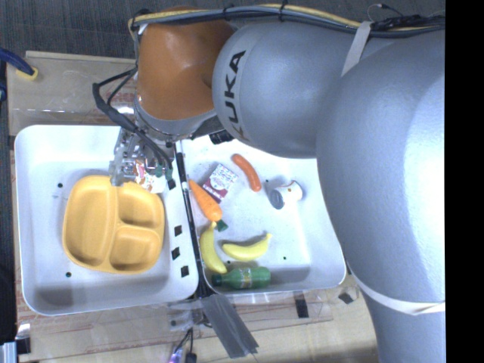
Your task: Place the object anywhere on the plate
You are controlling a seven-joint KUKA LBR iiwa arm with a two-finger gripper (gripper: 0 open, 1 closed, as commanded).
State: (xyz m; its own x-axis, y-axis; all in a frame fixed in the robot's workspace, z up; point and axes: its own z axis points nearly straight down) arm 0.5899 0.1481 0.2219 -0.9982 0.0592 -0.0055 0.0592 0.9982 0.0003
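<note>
Presently, the end effector point(134, 165) hangs over the left bin point(38, 203), at the upper right edge of the yellow plate point(113, 221), with the grey arm point(318, 74) and its orange band point(178, 66) reaching in above it. A small red-and-white object point(144, 174) sits right at the end effector's tip, just above the plate's rim; whether it is grasped between the fingers or merely lies beneath them cannot be told, as the mechanism is cluttered with cables and blurred. The plate itself is a three-compartment tray lying flat in the left bin.

The right bin point(318, 240) holds a carrot point(206, 200) near the dividing wall, a small red-and-white packet point(221, 180), a red sausage-shaped item point(246, 172), a grey-and-white item point(281, 193), two bananas point(246, 247) close together, and a green bottle point(242, 278) lying along the lower wall. Both bins rest on the worktop point(60, 74).
</note>
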